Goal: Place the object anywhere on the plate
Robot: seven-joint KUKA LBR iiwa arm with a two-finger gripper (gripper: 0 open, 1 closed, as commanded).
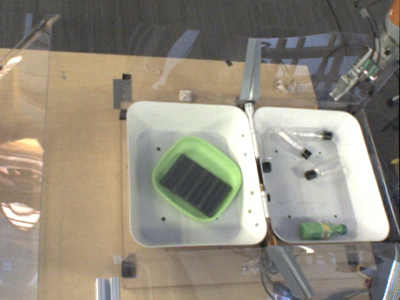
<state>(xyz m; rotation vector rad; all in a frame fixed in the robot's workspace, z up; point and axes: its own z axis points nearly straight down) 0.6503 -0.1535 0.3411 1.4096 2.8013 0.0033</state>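
Observation:
A green square plate (164, 167) lies tilted in the left bin (140, 217). A dark ribbed rectangular object (195, 182) rests flat on the plate, covering most of its middle. My gripper (355, 75) hangs at the upper right, outside and above the back corner of the right bin (369, 186), far from the plate. Nothing shows at its tip.
The right bin holds a green bottle (321, 230) lying near its front edge, and clear tubes with black caps (302, 144) toward the back, plus a small black cap (310, 175). A metal divider (251, 74) runs back between the bins.

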